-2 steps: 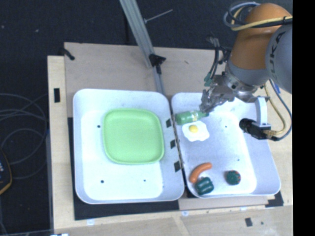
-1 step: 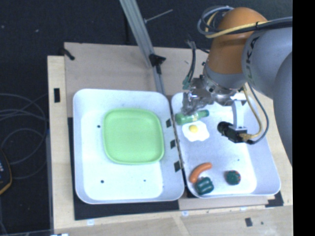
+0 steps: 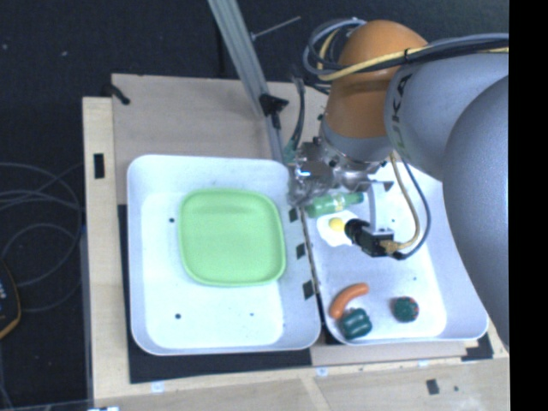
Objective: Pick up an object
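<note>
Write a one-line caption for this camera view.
Gripper low in right bin near orange sausage; green plate in left bin.

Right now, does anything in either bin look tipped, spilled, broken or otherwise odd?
Nothing stands out. The green plate lies flat in the left bin. In the right bin, an orange sausage, a green block and a dark green ball lie apart near the front. The gripper hangs over that bin's back.

Robotics lab test cell: plain board bench (image 3: 188, 118) carrying two shallow white bins (image 3: 154, 229) of toy props, grey industrial arm (image 3: 454, 101) with exposed cabling overhead, loose cables (image 3: 34, 221) trailing over dark floor, metal strut (image 3: 244, 54) alongside.
</note>
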You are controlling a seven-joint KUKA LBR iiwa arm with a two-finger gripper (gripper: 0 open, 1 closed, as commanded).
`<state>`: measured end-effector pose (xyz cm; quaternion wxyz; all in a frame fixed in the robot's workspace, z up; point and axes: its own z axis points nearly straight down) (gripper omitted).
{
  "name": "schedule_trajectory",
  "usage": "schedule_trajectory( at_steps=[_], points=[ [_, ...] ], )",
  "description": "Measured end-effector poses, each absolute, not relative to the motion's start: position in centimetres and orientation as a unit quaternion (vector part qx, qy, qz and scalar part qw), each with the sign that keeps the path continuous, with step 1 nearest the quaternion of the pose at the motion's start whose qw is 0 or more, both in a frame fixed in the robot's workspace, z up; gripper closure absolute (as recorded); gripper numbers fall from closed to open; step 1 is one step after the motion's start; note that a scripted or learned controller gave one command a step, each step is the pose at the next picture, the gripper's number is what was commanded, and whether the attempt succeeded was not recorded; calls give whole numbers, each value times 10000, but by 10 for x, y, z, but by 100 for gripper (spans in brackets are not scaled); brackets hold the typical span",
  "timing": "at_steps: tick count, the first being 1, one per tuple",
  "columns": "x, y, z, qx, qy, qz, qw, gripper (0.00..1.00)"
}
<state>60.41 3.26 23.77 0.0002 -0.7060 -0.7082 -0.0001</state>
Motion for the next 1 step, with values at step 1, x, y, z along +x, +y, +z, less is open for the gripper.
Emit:
schedule_trajectory(
  at_steps=[1],
  points=[
    [616,76,238,-7060,-7082,-4,3,100]
  ],
)
